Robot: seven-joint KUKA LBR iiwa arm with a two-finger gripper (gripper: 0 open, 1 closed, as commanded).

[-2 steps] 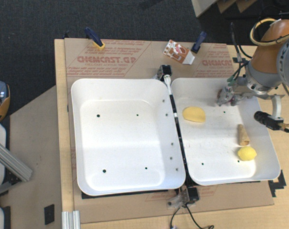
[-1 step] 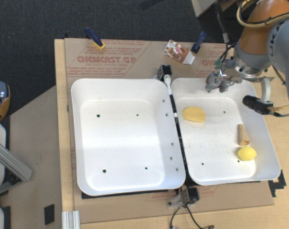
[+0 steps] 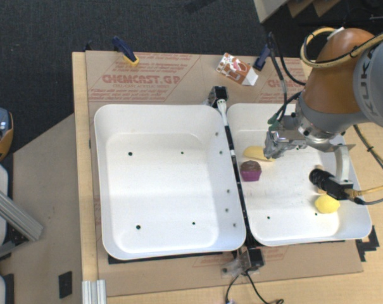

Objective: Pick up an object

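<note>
Tool [image 3: 275, 145] of grey arm: low in right shallow white bin [image 3: 292, 233]; finger state cannot be told; pale yellow flat piece [image 3: 254, 152] lies touching its left side, long axis left-right; purple rounded lump [image 3: 251, 170] just below-left.

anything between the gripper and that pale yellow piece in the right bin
Nothing visible does. The gripper sits right over the end of the pale yellow piece. The purple object lies just nearer the camera, beside it, not in the path.
</note>
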